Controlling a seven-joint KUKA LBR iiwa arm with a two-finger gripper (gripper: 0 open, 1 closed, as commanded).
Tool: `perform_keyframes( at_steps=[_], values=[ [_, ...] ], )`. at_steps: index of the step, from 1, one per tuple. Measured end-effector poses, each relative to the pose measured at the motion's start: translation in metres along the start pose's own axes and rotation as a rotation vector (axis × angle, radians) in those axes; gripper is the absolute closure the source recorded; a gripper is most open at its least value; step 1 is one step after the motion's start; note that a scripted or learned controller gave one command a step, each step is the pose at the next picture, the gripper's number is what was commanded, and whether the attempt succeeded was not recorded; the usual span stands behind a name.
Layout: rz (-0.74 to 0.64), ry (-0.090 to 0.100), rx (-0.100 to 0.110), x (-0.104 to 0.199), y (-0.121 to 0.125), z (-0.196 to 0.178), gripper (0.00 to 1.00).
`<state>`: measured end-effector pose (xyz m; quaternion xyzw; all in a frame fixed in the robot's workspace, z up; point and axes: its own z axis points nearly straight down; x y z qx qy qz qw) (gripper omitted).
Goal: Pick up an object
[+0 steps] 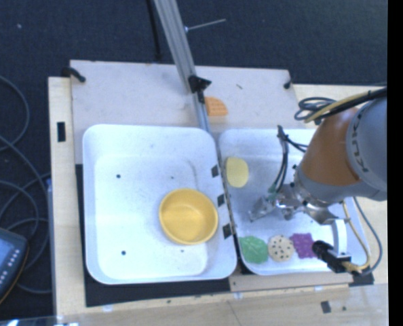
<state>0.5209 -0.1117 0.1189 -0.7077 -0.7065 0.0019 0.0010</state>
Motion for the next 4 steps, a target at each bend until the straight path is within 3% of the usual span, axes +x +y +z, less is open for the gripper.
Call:
perform_keyframes(
  at_steps=[1, 3, 4],
  values=[
    [0.005, 0.001, -0.009, 0.000, 0.002, -0.014, 1.00],
    [-0.005, 0.000, -0.011, -0.006, 0.007, -0.099, 1.00],
    [-0.010, 0.003, -0.008, 0.052, 0.009, -0.104, 1.00]
  ],
)
